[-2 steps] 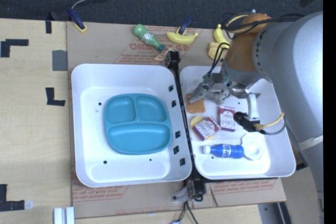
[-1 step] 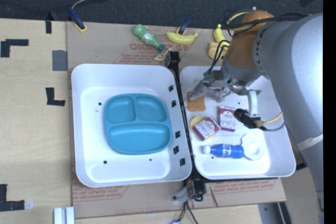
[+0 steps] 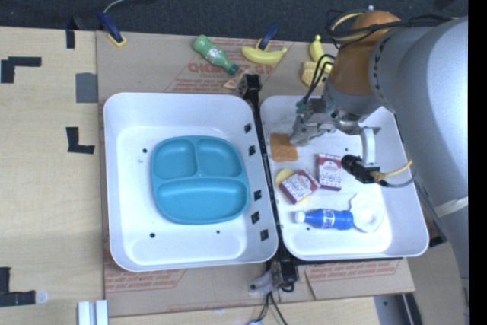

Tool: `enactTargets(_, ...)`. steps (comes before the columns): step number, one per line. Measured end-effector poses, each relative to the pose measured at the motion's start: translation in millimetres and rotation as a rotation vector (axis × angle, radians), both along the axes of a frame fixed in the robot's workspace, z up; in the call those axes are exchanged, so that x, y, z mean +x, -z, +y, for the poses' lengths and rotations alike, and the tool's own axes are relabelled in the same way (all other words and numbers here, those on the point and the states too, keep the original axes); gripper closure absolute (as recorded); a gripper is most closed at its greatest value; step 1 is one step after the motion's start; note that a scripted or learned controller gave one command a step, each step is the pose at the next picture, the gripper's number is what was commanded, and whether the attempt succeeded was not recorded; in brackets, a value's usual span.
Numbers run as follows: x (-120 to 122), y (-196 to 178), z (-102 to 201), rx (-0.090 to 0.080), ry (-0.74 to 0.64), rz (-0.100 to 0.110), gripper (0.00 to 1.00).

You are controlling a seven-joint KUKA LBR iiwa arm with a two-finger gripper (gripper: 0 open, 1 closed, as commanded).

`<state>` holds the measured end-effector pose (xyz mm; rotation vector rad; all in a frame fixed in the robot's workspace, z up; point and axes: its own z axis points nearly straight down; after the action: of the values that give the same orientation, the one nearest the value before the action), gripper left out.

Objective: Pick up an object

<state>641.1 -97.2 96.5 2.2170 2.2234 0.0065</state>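
My gripper [image 3: 303,130] hangs low over the far left part of the right bin [image 3: 403,240], just beside a brown slice of toast [image 3: 283,149] that lies flat by the bin's left wall. Whether it touches the toast is unclear. Two small red-and-white boxes [image 3: 298,186] [image 3: 329,171] lie in the middle of that bin, with a small yellow piece [image 3: 283,175] by the left one. A blue bottle [image 3: 329,219] lies on its side near the front, next to a white round object [image 3: 367,214].
The left bin [image 3: 125,118] holds a blue divided plate [image 3: 200,179]. Behind the bins, on the cardboard, lie a green bottle [image 3: 214,55], a banana [image 3: 263,53] and another yellow item [image 3: 314,61]. The arm's bulk covers the right bin's far right side.
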Motion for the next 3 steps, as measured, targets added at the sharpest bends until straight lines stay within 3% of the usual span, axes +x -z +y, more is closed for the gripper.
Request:
enactTargets(1,0,0,0,0.0,0.0,0.0,0.0)
enactTargets(2,-3,11,1,-0.003,0.002,0.002,0.0)
enactTargets(3,-2,0,1,-0.001,0.002,0.0,1.0)
